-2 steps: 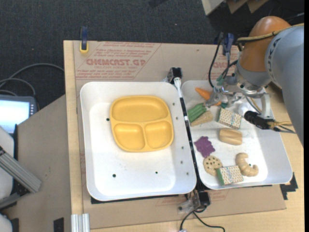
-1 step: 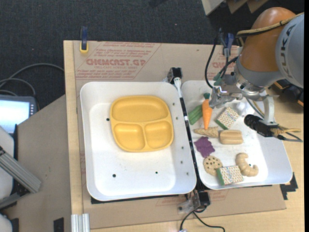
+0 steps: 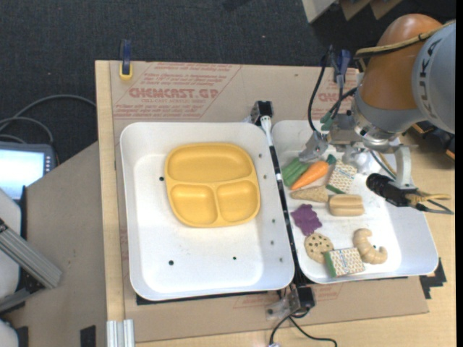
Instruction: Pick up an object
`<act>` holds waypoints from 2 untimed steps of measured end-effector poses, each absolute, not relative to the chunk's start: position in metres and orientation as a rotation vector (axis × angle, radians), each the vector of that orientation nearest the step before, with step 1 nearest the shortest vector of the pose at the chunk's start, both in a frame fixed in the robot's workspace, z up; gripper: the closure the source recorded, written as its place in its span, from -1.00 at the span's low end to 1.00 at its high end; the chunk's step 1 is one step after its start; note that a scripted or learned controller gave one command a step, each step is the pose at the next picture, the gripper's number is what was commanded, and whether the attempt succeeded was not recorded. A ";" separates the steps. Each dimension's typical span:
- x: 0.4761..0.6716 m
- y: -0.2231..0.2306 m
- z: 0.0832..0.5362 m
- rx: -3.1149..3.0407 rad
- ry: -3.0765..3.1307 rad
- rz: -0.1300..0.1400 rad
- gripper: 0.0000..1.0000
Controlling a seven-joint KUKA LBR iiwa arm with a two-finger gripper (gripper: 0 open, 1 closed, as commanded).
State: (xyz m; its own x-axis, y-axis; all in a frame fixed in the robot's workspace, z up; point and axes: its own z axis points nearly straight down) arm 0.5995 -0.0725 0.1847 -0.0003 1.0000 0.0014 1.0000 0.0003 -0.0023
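Note:
My gripper hangs over the back of the right bin. Its fingers stand open with nothing held between them. Just below it lie an orange toy carrot and a green vegetable piece. A small patterned packet sits beside the carrot's thick end. Nearer the front are a tan wedge, a bread roll, purple grapes, a chip cookie, a curled shrimp-like piece and a green-edged wrapped bar.
The left bin holds a yellow divided plate. A black-studded divider rim runs between the two bins. The grey arm with its orange band reaches in from the upper right.

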 end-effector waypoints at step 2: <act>0.649 -0.124 0.090 -2.229 -2.234 -0.010 -1.00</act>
State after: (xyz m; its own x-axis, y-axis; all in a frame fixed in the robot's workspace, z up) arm 0.6492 -0.1241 0.0903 -0.0021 1.0000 -0.0058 0.9999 0.0022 0.0144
